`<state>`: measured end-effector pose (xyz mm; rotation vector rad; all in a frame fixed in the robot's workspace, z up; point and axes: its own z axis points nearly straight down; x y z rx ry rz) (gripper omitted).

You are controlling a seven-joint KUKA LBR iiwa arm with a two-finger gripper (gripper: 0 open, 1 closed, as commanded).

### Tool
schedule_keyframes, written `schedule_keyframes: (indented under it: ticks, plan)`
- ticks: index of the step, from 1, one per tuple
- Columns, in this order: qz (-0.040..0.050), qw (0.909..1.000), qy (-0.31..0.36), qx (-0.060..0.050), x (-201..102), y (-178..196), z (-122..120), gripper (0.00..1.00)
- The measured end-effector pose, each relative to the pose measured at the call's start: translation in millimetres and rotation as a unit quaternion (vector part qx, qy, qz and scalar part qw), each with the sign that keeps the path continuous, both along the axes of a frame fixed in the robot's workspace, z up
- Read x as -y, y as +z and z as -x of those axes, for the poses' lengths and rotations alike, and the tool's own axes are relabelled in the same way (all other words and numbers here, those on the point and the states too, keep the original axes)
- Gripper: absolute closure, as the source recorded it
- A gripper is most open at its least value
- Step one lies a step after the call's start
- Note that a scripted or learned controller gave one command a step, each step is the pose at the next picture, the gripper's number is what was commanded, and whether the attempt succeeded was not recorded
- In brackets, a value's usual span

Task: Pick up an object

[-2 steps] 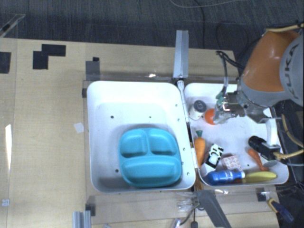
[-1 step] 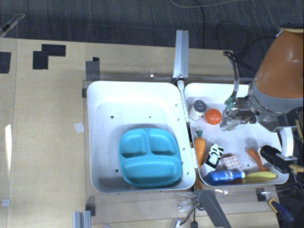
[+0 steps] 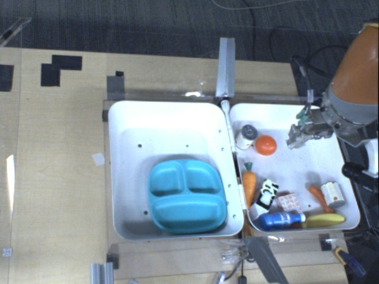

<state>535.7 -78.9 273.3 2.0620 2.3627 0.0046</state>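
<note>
My gripper [image 3: 299,134] hangs over the upper right part of the right bin [image 3: 284,114], with nothing seen in it. An orange ball [image 3: 266,145] lies a little to its left on the bin floor. Further left a small round white can with a red top [image 3: 246,135] rests near the divider. Along the bin's near side lie a carrot [image 3: 249,185], a black-and-white toy [image 3: 267,194], a pink-patterned block [image 3: 289,202], a blue bottle [image 3: 281,219] and a yellow banana [image 3: 324,219].
A small tin [image 3: 333,194] and an orange stick-shaped piece [image 3: 318,197] sit at the right bin's right side. The left bin [image 3: 136,129] holds a blue compartment tray [image 3: 186,195]. A metal post [image 3: 225,70] stands behind the divider.
</note>
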Motion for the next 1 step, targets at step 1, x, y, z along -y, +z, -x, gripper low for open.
schedule_keyframes:
  ticks: [1]
  plan:
    - [0.0000,0.9994,0.034,0.000,-17.3,-13.7,-29.3,1.00]
